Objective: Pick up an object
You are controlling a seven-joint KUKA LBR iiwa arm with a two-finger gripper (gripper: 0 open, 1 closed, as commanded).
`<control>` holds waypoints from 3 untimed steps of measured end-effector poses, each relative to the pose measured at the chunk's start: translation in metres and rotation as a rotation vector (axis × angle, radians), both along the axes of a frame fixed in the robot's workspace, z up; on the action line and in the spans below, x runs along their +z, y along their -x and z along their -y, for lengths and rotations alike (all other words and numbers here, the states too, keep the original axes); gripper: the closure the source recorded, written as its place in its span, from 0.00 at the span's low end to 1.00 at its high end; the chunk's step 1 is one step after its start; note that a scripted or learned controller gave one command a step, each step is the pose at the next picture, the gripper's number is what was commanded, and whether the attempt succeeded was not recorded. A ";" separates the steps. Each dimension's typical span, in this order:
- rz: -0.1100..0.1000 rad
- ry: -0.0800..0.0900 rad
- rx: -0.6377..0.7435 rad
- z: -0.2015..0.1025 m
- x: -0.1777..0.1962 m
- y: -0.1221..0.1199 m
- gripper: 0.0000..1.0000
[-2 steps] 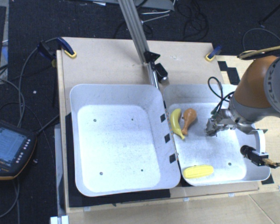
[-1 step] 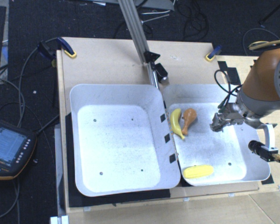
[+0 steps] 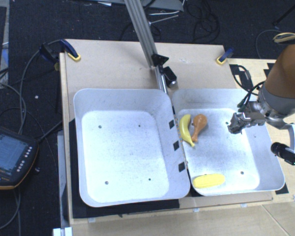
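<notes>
Hanging over the right bin [image 3: 265,178], the gripper [image 3: 235,125] sat apart from all three objects, nothing visibly in its grasp; whether it was spread or closed I could not tell. The banana [image 3: 186,130] lay against the drumstick [image 3: 198,125] near the divider, which would probably crowd a grasp. The yellow piece [image 3: 209,181] lay alone near the front wall, likely easier to pick.

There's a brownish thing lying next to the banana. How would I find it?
Look in the right bin, near its left wall. Beside the banana, touching it, lies an orange-brown drumstick shape. Its colour and bulbous end set it apart from both yellow things.
</notes>
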State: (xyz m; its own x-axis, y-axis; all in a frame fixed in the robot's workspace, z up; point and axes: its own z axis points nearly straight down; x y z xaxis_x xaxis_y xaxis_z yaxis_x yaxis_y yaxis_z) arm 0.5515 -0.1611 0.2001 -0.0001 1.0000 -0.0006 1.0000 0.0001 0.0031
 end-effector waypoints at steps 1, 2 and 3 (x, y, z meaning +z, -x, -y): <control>-0.001 0.000 0.000 0.000 0.028 -0.001 1.00; -0.004 -0.001 0.004 -0.051 0.023 0.013 1.00; -0.003 -0.002 0.004 -0.099 0.028 0.007 1.00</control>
State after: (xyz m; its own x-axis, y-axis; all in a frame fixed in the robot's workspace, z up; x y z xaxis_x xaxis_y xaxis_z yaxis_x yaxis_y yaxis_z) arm 0.5445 -0.0621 0.2283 -0.0045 1.0000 0.0011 1.0000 0.0045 0.0002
